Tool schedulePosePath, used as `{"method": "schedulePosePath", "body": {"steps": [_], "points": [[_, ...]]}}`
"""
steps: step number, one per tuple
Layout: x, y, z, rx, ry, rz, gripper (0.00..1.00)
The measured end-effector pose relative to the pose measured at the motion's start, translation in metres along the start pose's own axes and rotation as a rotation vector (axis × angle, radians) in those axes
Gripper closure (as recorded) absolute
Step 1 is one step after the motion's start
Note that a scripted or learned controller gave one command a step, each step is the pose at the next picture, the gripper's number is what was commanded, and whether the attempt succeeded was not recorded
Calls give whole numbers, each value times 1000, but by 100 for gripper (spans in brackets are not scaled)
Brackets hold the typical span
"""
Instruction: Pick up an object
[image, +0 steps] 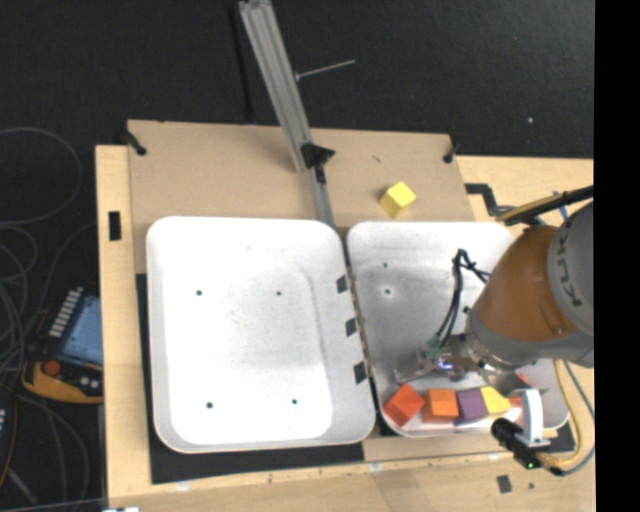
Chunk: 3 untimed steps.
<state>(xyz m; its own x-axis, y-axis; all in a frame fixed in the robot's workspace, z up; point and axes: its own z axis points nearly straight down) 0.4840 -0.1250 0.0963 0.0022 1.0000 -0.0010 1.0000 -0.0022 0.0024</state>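
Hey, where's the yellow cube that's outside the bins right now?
The yellow cube sits on the bench board just beyond the right bin's far rim, near the slanted metal rail.

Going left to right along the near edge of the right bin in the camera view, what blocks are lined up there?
red-orange block → orange block → purple block → yellow block, all in a row against the right bin's near wall.

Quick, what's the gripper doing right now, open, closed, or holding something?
Gripper: cannot be told; it sits low in the right bin above the row of blocks.
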Motion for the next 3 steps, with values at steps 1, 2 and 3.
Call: {"method": "schedulePosePath", "body": {"steps": [1, 2, 3], "points": [[40, 1, -18, -2, 1, -8, 0], [20, 44, -1, 0, 1, -6, 0], [-10, 47, -149, -8, -3, -6, 0]]}}
